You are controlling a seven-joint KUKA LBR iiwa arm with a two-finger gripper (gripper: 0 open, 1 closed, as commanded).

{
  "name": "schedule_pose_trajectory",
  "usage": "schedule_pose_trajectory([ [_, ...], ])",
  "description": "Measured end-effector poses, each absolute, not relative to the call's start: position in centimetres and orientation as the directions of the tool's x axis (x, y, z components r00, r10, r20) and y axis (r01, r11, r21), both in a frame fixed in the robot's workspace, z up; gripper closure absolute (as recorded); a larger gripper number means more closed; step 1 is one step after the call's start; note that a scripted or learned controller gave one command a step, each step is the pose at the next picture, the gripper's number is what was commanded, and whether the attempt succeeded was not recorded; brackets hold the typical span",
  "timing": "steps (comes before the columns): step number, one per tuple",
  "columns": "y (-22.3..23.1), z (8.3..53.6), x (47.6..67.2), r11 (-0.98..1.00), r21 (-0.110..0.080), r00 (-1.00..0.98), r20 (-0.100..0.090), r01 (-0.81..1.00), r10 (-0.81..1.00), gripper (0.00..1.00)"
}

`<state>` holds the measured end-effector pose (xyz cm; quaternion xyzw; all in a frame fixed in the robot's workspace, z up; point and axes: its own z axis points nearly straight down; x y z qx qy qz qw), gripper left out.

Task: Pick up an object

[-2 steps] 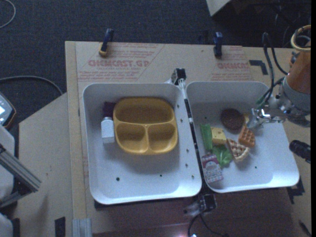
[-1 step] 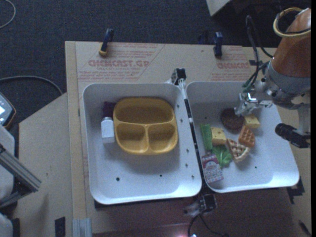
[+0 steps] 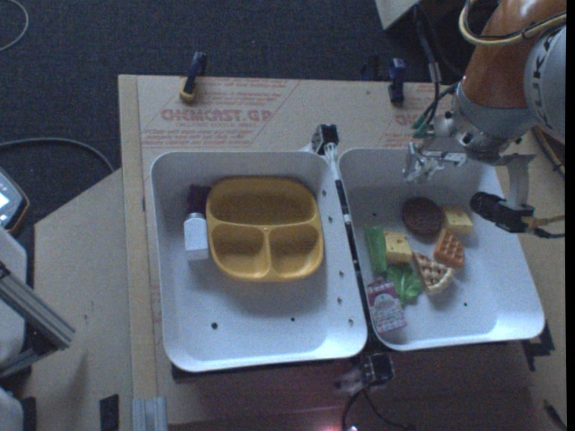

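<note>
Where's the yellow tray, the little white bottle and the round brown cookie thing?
Yellow tray [image 3: 263, 227]: camera view, on the divider between its compartments.
White bottle [image 3: 196, 237]: camera view, on the middle of its body.
Round brown piece [image 3: 420, 215]: camera view, on the centre of its top.

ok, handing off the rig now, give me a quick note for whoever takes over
Gripper: above the far edge of the right bin, nothing between its fingers; open or shut unclear.
Right bin: brown disc, cheese cube, two waffle pieces, yellow block, green pieces, red-and-white packet.
Left bin: yellow divided tray, white bottle, dark item behind it.
Done: nothing picked.
Left: grasp and lift one item; the disc lies nearest the gripper.
</note>
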<state>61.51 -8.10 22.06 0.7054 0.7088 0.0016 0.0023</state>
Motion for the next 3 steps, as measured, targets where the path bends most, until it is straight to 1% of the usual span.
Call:
schedule_pose_trajectory([
  [1, -4.7, 22.9, 66.8, 0.006, 0.007, -0.006, 0.0, 1.0, 1.0, 1.0],
  [2, -5.1, 23.2, 65.4, -0.001, -0.003, 0.001, 0.0, 1.0, 1.0, 1.0],
  [3, -4.6, 22.1, 65.9, 0.001, -0.004, -0.001, 0.0, 1.0, 1.0, 1.0],
])
